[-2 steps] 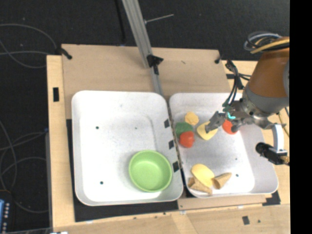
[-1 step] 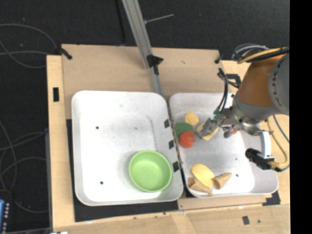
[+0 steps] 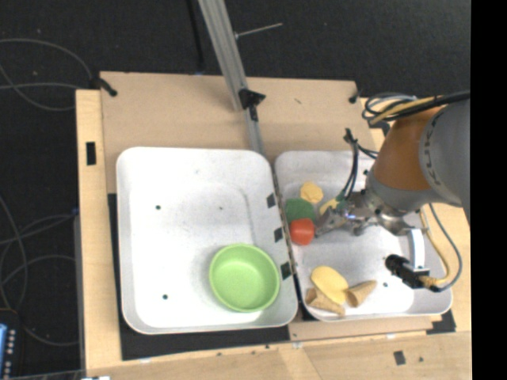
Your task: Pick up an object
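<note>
Right bin [image 3: 333, 169]: red object [image 3: 302, 231] (beside) end effector [image 3: 331, 218].

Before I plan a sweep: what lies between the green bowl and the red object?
In the camera view, the bins' touching rims lie between the green bowl and red object; otherwise bare white floor.
</note>
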Available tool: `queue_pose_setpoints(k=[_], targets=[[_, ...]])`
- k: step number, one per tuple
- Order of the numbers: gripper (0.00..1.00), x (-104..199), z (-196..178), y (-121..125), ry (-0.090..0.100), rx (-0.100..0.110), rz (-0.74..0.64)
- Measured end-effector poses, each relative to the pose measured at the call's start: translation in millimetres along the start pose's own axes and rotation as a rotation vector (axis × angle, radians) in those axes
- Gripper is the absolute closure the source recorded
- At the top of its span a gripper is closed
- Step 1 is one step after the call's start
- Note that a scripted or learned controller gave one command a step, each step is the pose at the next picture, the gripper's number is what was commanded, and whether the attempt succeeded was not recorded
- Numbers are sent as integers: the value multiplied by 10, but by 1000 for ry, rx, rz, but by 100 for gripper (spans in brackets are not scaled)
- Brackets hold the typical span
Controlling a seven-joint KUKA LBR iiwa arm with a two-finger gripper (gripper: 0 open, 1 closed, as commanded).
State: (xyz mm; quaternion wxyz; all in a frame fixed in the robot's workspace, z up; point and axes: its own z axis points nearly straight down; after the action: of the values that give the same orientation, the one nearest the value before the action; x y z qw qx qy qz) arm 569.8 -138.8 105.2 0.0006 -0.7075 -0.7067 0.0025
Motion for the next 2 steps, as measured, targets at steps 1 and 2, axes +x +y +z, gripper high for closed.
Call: queue_pose_setpoints(k=[1,2], targets=[[100,-1,-138,15,2,-6,5],[100,64,-606,58,3,-10,-5]])
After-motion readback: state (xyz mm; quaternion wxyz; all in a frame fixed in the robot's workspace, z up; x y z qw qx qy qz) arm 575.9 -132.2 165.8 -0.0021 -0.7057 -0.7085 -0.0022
